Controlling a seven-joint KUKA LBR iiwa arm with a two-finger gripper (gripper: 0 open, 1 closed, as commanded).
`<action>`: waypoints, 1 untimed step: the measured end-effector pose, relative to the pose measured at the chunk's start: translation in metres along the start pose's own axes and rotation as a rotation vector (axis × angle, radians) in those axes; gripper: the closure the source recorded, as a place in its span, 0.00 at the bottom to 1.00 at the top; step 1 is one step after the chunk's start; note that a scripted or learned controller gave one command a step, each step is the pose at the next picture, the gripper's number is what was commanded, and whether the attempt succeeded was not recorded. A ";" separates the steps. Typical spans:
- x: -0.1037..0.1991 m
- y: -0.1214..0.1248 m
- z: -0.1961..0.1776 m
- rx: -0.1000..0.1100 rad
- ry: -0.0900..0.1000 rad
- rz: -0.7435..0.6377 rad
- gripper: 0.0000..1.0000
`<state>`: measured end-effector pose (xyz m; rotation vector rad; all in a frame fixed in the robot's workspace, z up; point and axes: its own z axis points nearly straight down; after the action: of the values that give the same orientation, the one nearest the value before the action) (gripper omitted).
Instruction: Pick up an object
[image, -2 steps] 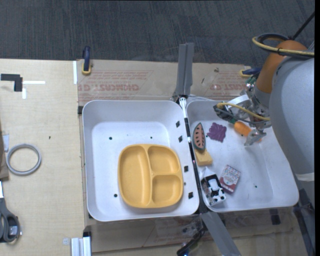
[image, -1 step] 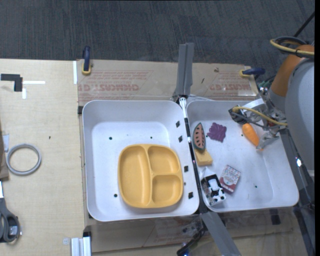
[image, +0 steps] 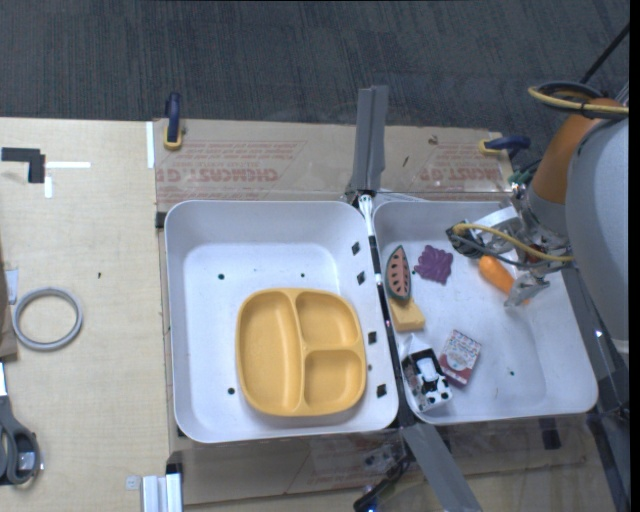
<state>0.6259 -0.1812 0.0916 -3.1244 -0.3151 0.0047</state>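
Near the right bin's (image: 560, 395) far right corner, the gripper (image: 522, 285) is hanging low beside a small orange piece (image: 494, 271). I cannot tell whether it is gripping that piece, so the pick is looking unfinished. The purple grapes (image: 434, 264) and the watermelon slice (image: 399, 274) are lying toward the middle wall. The bin's near right corner is giving open room; the yellow plate (image: 300, 352) is sitting in the left bin (image: 200, 300).

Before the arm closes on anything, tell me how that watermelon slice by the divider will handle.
The watermelon slice looks like a small toy, so it is probably light and stiff. It seems thin and lies flat on the right bin, so it is unlikely to roll. Its edge sits close to the divider wall and the yellow block, which may crowd a grasp.
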 end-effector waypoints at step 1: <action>0.010 0.044 -0.037 -0.001 0.001 0.001 0.00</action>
<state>0.6446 -0.2225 0.1289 -3.1253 -0.3143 0.0027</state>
